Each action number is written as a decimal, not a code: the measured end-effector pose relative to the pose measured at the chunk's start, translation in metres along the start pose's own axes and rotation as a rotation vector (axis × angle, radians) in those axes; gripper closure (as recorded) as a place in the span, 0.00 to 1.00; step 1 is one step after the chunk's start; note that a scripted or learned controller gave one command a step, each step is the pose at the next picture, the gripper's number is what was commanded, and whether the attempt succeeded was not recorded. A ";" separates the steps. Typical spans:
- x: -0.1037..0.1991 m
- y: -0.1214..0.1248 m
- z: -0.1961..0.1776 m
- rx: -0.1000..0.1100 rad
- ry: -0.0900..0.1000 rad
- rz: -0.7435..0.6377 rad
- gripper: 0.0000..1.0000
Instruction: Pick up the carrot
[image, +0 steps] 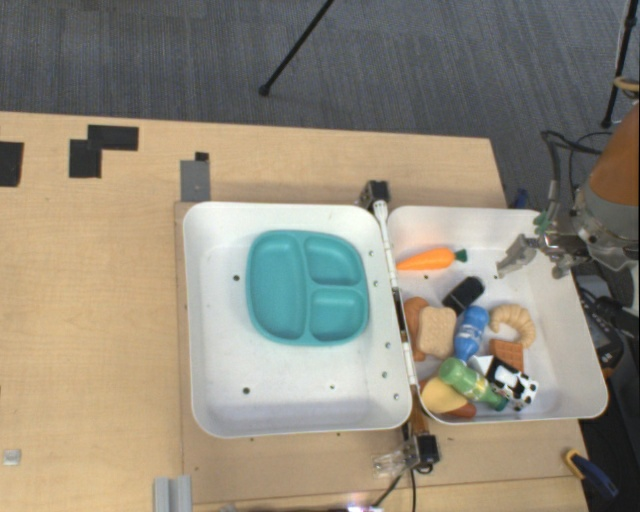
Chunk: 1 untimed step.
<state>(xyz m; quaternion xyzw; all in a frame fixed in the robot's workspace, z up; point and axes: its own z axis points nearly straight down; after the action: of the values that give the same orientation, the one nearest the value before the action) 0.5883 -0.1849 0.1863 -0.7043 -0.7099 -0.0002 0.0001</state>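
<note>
The jaws stand apart and hold nothing: the gripper (527, 252) hangs over the right-hand edge of the right bin (590, 385), its two metal fingers (510, 258) splayed and pointing inward toward the toys. The carrot (428, 260) lies on its side in the upper part of that bin, close to the wall it shares with the left bin (215, 330), orange body toward that wall and green top pointing back at the arm. There is bare white floor between it and the gripper, so a straight run across looks possible. The carrot is well apart from the rest; the nearest thing is a small black block (463, 293) just below its green end, and past that the slice of toast (435, 330), the blue bottle (470, 332), the croissant (515, 322) and the heap of green, yellow and black-and-white toys (480, 385) toward the bottom. To do this well, I'd say the fingers should come down over the thick middle of the orange body, straddling it across its short width, since a rounded toy may roll or squirt out if pinched near the taper. Keeping off the shared wall matters too, as one finger could catch it. The teal divided plate (305, 287) in the left bin plays no part here.
</note>
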 end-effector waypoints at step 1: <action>0.067 0.017 0.030 0.002 0.003 -0.023 0.00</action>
<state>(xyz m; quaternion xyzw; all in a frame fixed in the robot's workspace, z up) 0.6044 -0.1182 0.1568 -0.6960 -0.7181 -0.0006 0.0021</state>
